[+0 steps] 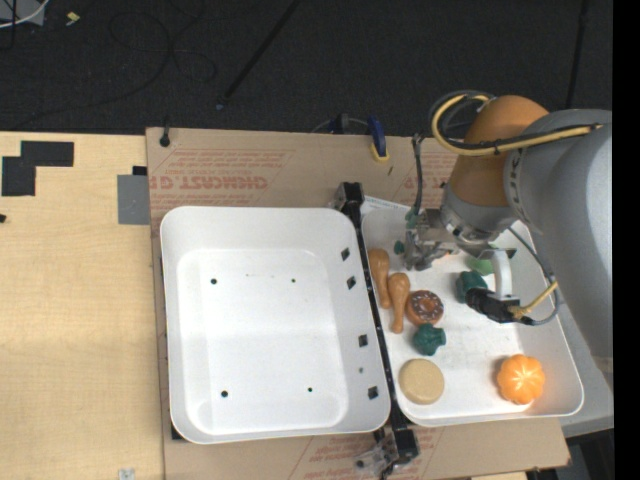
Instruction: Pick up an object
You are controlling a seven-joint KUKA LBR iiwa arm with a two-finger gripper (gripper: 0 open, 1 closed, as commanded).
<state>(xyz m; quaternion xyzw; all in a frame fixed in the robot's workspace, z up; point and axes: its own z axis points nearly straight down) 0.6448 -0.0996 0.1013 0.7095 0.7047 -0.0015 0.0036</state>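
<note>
Crowded right bin (pixel 560 393), roomy left bin (pixel 260 233); gripper (pixel 425 248) low near the far wall, finger state unclear.

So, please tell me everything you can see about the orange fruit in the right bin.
The orange fruit looks like a toy tangerine: round, glossy like plastic, bright orange, with shallow segment grooves meeting at a small dimple on top. It sits whole on the floor of the right bin, in the near right corner, close to the rim. Nothing touches it; the beige disc lies apart on its left, and the gripper is farther back.
</note>
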